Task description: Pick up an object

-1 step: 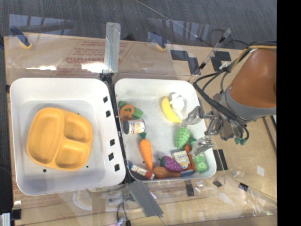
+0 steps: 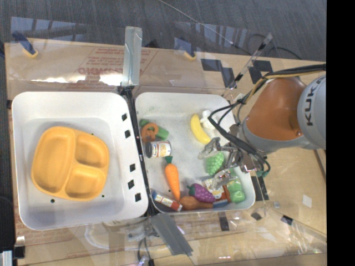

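Hovering low over the right bin [image 2: 166,100], among crowded toy food: hand [image 2: 226,162] just above a green bumpy piece [image 2: 215,162], finger state impossible to tell. Could nudge the banana [image 2: 198,128] or purple grapes [image 2: 202,192] and miss. Partly readable on the arm [image 2: 288,112]: "KU"; tin [image 2: 160,149] label illegible.
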Robot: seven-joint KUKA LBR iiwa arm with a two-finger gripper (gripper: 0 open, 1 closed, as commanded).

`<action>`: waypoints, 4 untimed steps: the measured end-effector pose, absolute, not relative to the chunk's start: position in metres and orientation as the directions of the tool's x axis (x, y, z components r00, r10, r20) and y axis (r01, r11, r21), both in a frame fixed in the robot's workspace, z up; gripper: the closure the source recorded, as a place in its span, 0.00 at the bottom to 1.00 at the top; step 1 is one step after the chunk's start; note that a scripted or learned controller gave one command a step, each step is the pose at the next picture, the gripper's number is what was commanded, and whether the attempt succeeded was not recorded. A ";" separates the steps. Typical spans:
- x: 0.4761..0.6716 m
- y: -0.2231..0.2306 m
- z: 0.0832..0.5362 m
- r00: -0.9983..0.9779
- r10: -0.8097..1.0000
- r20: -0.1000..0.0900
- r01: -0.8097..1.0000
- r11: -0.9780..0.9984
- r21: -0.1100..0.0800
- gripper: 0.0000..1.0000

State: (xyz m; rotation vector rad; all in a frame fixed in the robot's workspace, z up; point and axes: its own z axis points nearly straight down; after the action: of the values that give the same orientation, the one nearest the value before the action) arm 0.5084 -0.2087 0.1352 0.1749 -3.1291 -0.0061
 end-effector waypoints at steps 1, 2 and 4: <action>0.517 -0.211 0.097 -0.999 -0.037 -0.012 -0.037 0.999 -0.004 0.00; 0.519 -0.209 0.108 -0.999 -0.046 -0.015 -0.046 0.999 -0.006 1.00; 0.570 -0.160 0.160 -0.997 -0.081 0.005 -0.081 0.997 0.001 1.00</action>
State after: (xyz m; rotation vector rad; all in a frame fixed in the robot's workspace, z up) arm 0.5697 -0.1600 0.1604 0.1275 -3.1340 -0.0013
